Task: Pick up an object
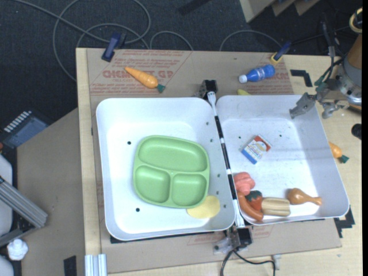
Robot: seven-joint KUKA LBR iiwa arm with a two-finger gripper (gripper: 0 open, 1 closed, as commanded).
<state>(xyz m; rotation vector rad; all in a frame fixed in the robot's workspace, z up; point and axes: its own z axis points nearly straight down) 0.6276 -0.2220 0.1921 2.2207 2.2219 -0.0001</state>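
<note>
A slanted overhead camera view shows a brown bench (172,68) carrying two shallow white bins side by side. The left bin (115,119) holds a light green divided plate (171,171) near its centre, with a pale yellow, rounded piece (204,209) touching the plate's lower right corner. The right bin (310,148) holds a small blue, white and red packet (255,148) near its middle. Along its lower edge lies a cluster of toy foods: a pink lump (244,181), a red and dark green piece (250,203) just below it, a tan bun-like roll (276,206) touching that piece, and a brown drumstick shape (303,197) just to the right. The gripper (313,101) hangs at the right bin's upper right corner, over the rim, with nothing between its fingers; how far its jaws are parted cannot be told. Outside the bins, an orange toy carrot (144,77) lies on the bench above the left bin, a blue and white bottle (257,74) lies above the right bin, and a small orange item (336,152) sits just off the right bin's right edge.
</note>
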